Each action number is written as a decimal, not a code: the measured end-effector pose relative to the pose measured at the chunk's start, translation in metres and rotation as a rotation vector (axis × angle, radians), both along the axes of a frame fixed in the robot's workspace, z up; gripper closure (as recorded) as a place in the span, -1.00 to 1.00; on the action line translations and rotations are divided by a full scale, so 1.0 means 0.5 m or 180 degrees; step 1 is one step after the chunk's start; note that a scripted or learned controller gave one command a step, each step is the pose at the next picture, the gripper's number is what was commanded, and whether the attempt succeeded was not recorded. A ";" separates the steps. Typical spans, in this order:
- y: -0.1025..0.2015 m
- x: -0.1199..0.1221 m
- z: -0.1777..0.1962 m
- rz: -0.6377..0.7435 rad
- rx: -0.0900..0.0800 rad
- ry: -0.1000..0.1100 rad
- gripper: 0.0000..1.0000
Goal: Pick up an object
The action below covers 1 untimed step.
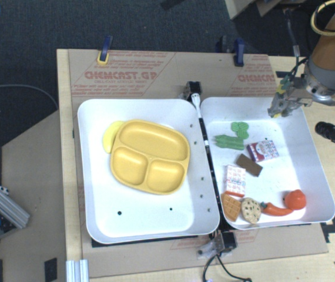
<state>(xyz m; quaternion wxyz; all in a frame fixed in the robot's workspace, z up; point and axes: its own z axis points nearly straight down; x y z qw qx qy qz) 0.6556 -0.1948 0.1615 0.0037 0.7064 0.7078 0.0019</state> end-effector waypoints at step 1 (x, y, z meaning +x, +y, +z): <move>0.018 0.012 0.117 0.0000 0.0000 -0.0004 1.00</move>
